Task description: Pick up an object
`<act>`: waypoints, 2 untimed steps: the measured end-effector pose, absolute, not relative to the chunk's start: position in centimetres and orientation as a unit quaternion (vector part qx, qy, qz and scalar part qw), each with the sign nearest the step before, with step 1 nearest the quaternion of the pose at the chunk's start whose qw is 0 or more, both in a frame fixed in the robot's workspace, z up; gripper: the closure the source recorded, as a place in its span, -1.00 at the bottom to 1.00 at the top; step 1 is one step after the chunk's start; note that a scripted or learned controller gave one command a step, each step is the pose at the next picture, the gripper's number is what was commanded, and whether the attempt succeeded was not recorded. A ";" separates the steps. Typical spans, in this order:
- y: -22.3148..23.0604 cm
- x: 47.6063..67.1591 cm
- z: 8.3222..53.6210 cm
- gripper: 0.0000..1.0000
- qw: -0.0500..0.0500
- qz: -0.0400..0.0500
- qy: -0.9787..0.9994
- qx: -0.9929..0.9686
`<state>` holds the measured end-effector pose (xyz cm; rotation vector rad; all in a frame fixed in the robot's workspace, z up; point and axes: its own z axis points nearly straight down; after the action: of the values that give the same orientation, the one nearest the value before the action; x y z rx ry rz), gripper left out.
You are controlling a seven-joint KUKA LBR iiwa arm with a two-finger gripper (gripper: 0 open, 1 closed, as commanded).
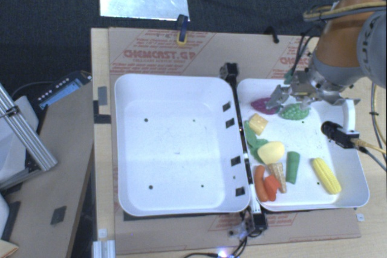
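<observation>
My gripper (292, 99) hangs over the far end of the right bin (357, 190), open, with nothing between its fingers. Just under it lies a green bumpy fruit (295, 112), and a flat purple piece (262, 106) sits to its left. Nearer the front are a pale yellow block (258, 124), a green leafy piece (254, 143), a yellow lemon-like fruit (271, 151), a green cucumber stick (292, 167), a corn cob (325, 175), a tan cone (278, 176) and an orange-red carrot (263, 184).
The left bin (127, 190) stands beside the right one, with a black divider strip (239, 130) between them. The grey and orange arm (347, 39) reaches in from the upper right. A yellow clamp (181, 39) sits on the bench's far edge.
</observation>
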<state>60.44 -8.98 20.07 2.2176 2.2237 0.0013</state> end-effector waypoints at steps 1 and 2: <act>-14.9 64.8 16.5 -1.00 0.002 0.000 0.707 0.708; -15.0 58.9 10.1 -1.00 -0.003 -0.002 0.707 0.707</act>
<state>58.88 -15.05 10.14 2.2271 2.2250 -0.0065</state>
